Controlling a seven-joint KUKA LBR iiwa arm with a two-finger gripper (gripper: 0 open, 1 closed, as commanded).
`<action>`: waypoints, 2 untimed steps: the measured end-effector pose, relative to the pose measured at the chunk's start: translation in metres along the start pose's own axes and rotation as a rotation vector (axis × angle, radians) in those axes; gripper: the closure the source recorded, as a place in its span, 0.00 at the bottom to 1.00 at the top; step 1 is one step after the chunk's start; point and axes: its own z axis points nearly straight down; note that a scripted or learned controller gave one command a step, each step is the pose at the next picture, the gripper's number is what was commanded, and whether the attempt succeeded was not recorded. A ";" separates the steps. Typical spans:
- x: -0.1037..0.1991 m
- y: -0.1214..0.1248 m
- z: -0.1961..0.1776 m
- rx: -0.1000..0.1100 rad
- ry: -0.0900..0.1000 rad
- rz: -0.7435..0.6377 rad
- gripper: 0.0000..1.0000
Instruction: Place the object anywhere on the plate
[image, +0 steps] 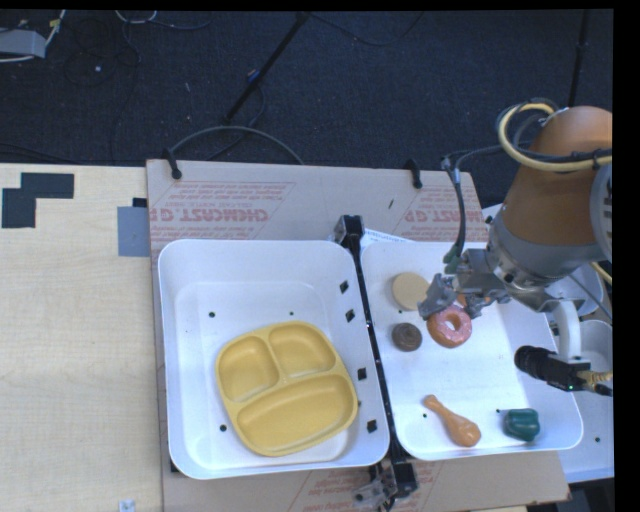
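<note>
Two white bins, arm reaching low from right, gripper (452, 312) over pink donut (450, 327), finger state unclear

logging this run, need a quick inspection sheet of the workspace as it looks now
surface: two white bins side by side, left bin and right bin, on a cardboard sheet
job's things: yellow divided plate in the left bin, nothing on it; pink donut in the right bin, right at the hand
clutter: tan disc, brown round piece, orange drumstick shape, green piece, all in the right bin
grippers: hand low over the donut; grasp cannot be judged
cables: yellow loop on the arm; dark cables behind the bins
surroundings: dark floor, light wooden bench
</note>
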 end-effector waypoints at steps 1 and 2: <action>0.053 0.003 0.019 0.004 0.000 0.001 1.00; 0.104 0.010 0.015 0.001 -0.001 0.000 1.00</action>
